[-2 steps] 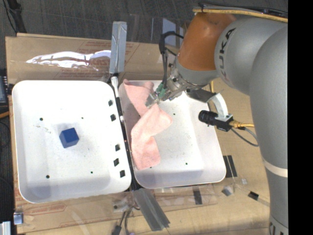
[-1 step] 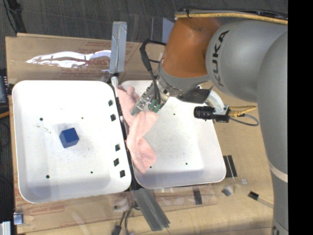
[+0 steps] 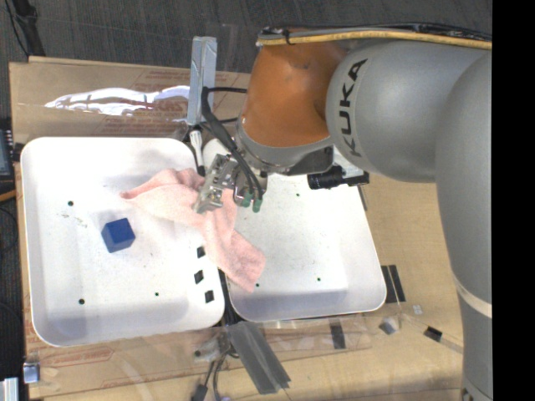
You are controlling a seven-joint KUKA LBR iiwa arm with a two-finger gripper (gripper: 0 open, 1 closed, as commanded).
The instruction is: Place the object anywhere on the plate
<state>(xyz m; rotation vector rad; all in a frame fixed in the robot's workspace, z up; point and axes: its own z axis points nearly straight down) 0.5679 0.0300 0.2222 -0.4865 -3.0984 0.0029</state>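
A pink cloth (image 3: 230, 241) lies draped over the ridge where the two white bins meet. One end reaches into the left bin (image 3: 50, 249) and the other hangs over the near-left corner of the right bin (image 3: 334, 282). My gripper (image 3: 226, 192) is right on top of the cloth's upper middle, where the fabric bunches up toward it. The grey arm with its orange band (image 3: 284, 90) comes in from the right and hides the back of the right bin. A small blue cube (image 3: 119, 234) sits in the left bin, well left of the gripper.
Both bins rest on a brown bench (image 3: 401, 224). A grey upright post (image 3: 203, 73) stands behind the bins near the gripper. Black cables (image 3: 219, 132) run down to the wrist. Black tape marks (image 3: 202, 276) dot the ridge between the bins.
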